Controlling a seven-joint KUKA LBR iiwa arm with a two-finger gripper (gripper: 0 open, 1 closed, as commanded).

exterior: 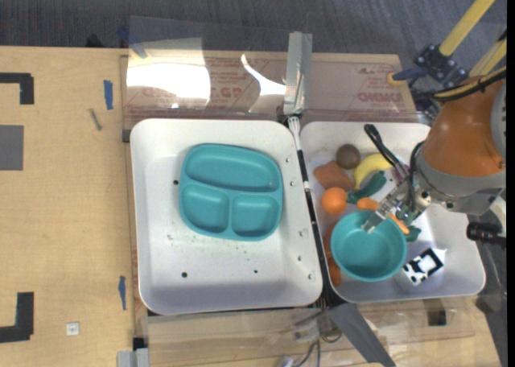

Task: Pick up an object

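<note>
Reaching in from the right, we find the arm (pixel 463 144) lowered over the right bin (pixel 463 277), with the pincer (pixel 394 208) at the far rim of the teal bowl (pixel 368 249). We cannot tell whether the pincer is open or closed, nor whether it has hold of anything, because the tips blur into the clutter there. Candidate objects lie close together in this bin: an orange fruit (pixel 334 199) just beside the bowl, a yellow banana-like piece (pixel 372 167), a brown round item (pixel 348 155), a reddish-brown piece (pixel 328 174) and a black-and-white patterned block (pixel 423 265) near the bowl's right side. The left bin (pixel 153 220) carries a teal divided tray (pixel 231 190), well apart from the pincer. For a sound grasp, we judge it best to pick one item with free space on two sides, centre the pincer over it, and descend straight so the bowl rim is not snagged. Lifting slowly should show any slip early. Faint red lettering shows on the brown board (pixel 354 88) behind the bins, but we cannot read it.
</note>
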